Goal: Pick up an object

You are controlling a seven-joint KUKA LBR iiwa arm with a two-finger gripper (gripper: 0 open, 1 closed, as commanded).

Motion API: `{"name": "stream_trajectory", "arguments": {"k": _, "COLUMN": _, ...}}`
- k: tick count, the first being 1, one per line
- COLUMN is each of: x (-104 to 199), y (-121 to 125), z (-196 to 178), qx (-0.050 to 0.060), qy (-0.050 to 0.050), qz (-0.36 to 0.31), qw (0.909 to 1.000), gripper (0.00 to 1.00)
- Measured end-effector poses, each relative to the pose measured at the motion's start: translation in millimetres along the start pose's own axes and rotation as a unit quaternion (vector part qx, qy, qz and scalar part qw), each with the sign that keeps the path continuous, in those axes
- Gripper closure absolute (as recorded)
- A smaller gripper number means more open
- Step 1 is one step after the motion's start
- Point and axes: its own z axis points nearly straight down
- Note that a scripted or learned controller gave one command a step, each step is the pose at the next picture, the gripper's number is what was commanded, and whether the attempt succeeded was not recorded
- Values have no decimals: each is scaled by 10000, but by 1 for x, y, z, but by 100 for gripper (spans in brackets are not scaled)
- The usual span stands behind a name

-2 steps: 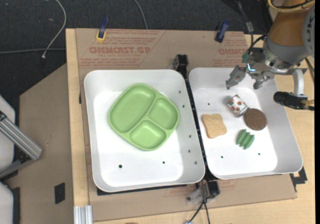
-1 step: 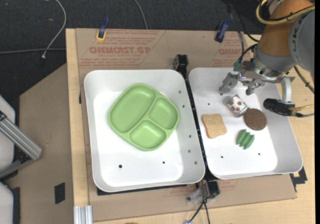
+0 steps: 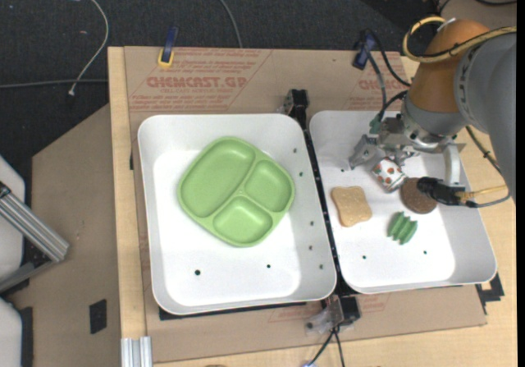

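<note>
Grey arm w/ orange band (image 3: pixel 459 70) is cut off by right and top edges. Small white object w/ red marks (image 3: pixel 387 174) partly hidden under the gripper (image 3: pixel 379 157); too small to ID. Round brown disc (image 3: pixel 420 197) partly covered by a black part. Finger state unclear.

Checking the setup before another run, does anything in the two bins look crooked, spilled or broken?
Nothing looks spilled or broken. The green divided plate lies turned at an angle to the left bin's sides. In the right bin the toast slice, green piece and brown disc lie loose and apart, beside the gripper.
</note>
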Motion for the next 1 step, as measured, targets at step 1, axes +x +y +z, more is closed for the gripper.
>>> {"name": "stream_trajectory", "arguments": {"k": 1, "x": 0, "y": 2, "z": -15, "qx": -37, "qy": -5, "qz": 0, "qw": 10000, "gripper": 100}}
